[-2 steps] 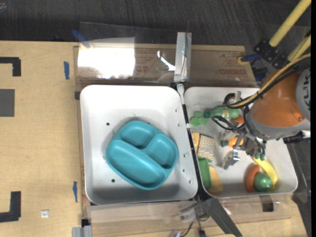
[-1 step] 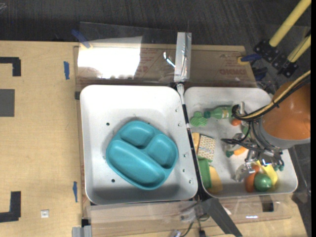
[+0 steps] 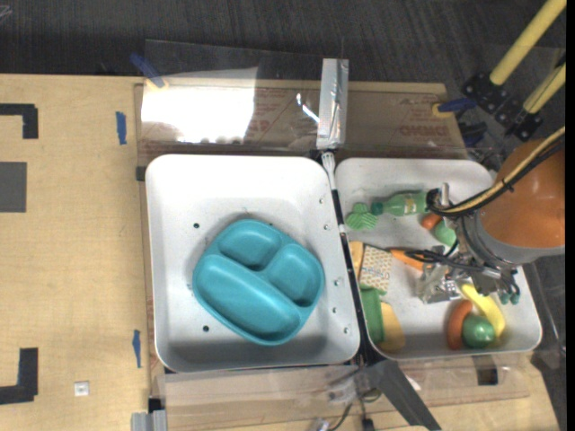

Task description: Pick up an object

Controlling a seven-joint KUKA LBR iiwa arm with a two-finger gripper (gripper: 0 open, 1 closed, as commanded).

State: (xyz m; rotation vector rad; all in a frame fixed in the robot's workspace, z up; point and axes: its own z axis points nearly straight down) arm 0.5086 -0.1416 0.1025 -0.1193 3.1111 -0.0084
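The right bin holds several toy foods. A green bottle lies near its far wall. A yellow waffle-like piece and a thin orange carrot lie at its left. A green and yellow piece sits at the front left. A yellow banana and an orange and green fruit lie at the front right. My gripper is low over the middle of this bin, between the carrot and the banana. Its metal tip is tangled with cables, and nothing visibly sits in it.
The left bin holds a teal divided plate. A small orange piece lies under the arm's cables. The arm's orange band hangs over the right bin's right wall. A clear plastic sheet and a metal divider post stand behind the bins.
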